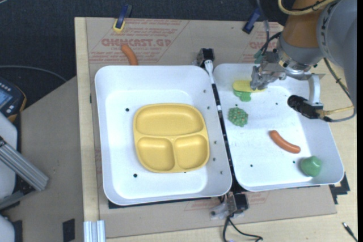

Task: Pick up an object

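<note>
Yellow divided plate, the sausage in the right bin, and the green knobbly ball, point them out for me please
Yellow divided plate [170,137], camera view, centre ridge.
Sausage [284,141], camera view, middle of its length.
Green knobbly ball [238,117], camera view, top surface.

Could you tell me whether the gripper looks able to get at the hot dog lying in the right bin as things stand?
Probably yes. The hot dog lies alone on the right bin floor, apart from the broccoli and green pepper, and the gripper hangs over that same bin.
</note>
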Available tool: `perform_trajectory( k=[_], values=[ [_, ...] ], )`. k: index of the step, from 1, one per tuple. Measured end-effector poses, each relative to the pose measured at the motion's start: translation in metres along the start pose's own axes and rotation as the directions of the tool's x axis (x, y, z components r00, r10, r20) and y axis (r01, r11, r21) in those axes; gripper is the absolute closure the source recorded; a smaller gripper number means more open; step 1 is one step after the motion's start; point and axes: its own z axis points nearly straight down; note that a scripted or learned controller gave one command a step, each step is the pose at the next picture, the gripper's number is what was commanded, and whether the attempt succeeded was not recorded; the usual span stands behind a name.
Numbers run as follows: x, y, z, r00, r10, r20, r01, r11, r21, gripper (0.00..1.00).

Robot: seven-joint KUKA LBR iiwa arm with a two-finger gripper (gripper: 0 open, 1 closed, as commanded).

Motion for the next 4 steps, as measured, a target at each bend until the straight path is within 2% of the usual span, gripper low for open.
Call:
perform_trajectory(
  k=[2,3,4],
  values=[
    [0.003,0.004,-0.086,1.0,-0.002,0.0,0.002,1.0,-0.002,1.0],
    [0.028,-0.048,-0.091,1.0,-0.001,-0.003,0.001,1.0,0.009,1.0],
    [0.049,-0.094,-0.088,1.0,-0.001,-0.003,0.001,1.0,0.01,1.0]
  ],
)
